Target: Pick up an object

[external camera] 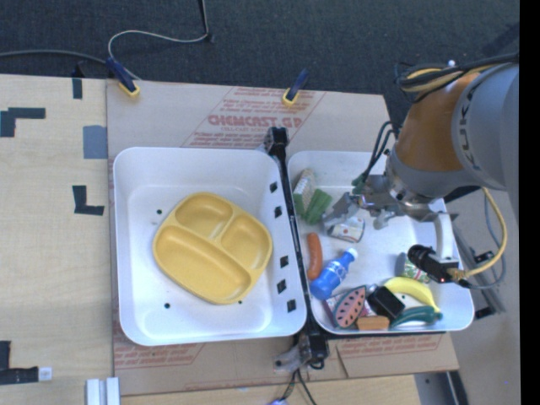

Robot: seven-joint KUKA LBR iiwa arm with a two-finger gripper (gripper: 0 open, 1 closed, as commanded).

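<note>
My gripper (364, 213) hangs low over the upper middle of the right bin (371, 160), open, its fingers spread with nothing between them. Just below its left finger lies a small white and grey box (348, 229). A green packet (318, 204) sits to the left near the divider. An orange sausage (314, 255) and a blue bottle (332, 275) lie below that. Along the front edge are a watermelon slice toy (349, 307), a black block (391, 300), a banana (411, 288) and a green piece (415, 316).
The left bin (135, 226) holds a yellow divided plate (213, 246). A small can (413, 268) stands by the right bin's right wall, next to a black fitting with a yellow cable. The arm's orange band (430, 133) looms over the right bin's far corner.
</note>
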